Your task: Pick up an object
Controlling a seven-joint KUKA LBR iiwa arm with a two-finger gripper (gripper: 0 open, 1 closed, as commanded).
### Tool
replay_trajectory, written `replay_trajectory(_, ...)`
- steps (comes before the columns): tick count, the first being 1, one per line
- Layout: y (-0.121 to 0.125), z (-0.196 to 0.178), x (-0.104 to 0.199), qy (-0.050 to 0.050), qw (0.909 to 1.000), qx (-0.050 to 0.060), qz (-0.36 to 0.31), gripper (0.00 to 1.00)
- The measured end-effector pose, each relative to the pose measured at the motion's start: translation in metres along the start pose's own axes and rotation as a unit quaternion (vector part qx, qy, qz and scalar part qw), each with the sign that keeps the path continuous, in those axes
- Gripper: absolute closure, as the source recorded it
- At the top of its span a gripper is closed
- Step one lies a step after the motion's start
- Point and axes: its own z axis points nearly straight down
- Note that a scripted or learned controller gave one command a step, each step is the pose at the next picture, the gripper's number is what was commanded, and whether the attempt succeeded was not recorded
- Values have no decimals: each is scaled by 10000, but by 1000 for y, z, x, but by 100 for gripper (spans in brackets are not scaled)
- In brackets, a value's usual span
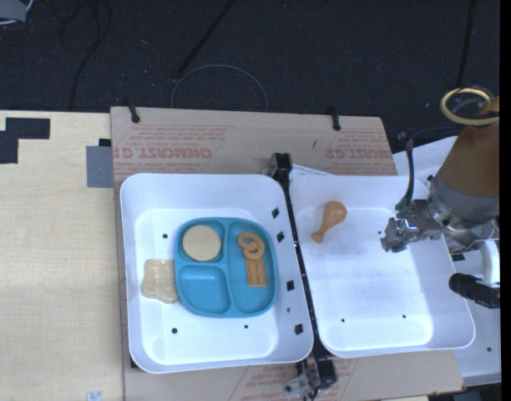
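My jaws (395, 236) hang low over the right bin (381, 307), near its right wall; whether they are open or closed I cannot tell, for they show as a small dark metal cluster. Nothing is seen between them. My grey arm (473, 186) reaches in behind them from the right.

A tan drumstick (329, 220) lies on the bin floor to the left of my jaws, apart from them, its thick end up and right, its thin end pointing down and left.

Farther left, past the black divider (290, 257) where the two bins meet, the left bin (155, 199) holds a blue tray (214, 295) with three compartments. A round tan disc (201, 242) sits in the tray's upper left compartment, and a brown key-like piece (253, 257) lies in its right compartment. A pale slice (159, 280) rests just beyond the tray's far edge, touching it. Both bins stand on the table (47, 257).
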Motion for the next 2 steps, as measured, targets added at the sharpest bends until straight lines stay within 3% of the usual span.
replay_trajectory(1, -6, -50, -9, -4, 10000, -6, 17, 100)
replay_trajectory(2, 0, -45, 35, 13, 10000, 24, -35, 100)
